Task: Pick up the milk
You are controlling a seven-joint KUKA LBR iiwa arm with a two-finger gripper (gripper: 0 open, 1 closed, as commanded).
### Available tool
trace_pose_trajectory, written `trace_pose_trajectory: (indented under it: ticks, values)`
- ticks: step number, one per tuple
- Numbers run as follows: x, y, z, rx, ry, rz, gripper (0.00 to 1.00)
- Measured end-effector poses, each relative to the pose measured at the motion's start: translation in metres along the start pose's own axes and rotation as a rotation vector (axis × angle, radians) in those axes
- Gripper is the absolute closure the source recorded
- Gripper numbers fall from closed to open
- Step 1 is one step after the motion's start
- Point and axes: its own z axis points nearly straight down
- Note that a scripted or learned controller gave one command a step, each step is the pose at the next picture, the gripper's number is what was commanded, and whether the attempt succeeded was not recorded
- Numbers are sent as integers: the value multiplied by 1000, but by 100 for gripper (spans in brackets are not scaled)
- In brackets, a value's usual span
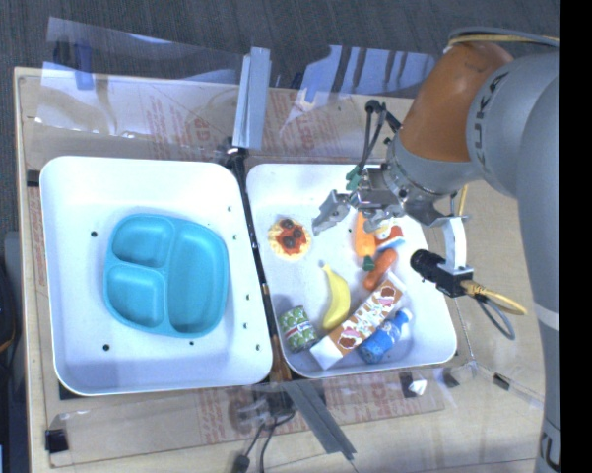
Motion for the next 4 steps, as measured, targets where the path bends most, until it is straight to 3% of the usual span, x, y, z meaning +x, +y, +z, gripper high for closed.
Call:
trace_pose_trajectory:
  ticks: [1,2,3,4]
  values:
    - [-62,62,72,-3,-1,-149,0]
    - [-27,82,105,-2,0,-324,0]
    - [-26,82,98,1,1,-328,100]
    - [33,77,-18,-7,-3,-264,100]
